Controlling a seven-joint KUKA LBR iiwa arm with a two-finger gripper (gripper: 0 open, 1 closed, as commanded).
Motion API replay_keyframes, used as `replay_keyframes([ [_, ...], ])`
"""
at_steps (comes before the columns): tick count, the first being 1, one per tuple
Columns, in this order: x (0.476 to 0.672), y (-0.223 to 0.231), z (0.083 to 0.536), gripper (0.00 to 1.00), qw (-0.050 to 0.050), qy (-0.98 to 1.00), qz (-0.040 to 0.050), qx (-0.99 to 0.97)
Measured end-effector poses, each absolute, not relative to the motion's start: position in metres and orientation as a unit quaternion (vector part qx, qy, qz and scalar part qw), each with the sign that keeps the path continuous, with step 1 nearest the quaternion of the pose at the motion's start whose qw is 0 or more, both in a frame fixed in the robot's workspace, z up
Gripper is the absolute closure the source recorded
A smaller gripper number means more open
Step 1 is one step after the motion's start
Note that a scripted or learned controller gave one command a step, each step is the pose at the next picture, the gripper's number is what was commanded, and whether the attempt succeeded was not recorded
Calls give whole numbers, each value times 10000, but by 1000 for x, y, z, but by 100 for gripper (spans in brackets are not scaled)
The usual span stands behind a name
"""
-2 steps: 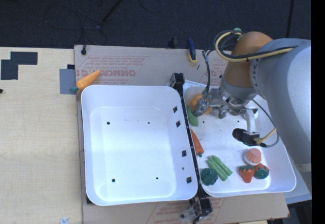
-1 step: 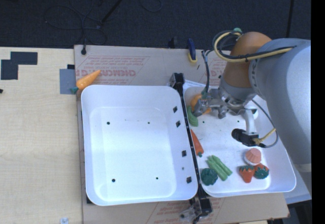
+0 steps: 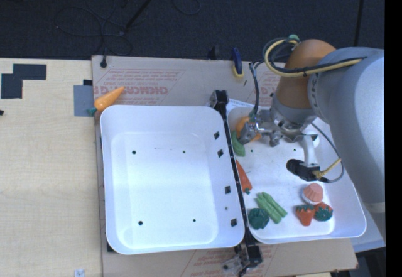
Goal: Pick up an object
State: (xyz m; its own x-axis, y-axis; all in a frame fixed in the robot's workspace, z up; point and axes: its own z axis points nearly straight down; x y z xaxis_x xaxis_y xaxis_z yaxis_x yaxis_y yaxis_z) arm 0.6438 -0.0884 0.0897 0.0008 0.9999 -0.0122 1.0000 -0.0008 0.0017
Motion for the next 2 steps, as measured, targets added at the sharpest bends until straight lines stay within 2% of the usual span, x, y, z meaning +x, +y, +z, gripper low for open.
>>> replay_keyframes([
  [1, 644, -85, 99, 100, 19, 7081, -20, 7061],
  [2, 646, 4, 194, 100, 10, 7103, 35, 7039],
])
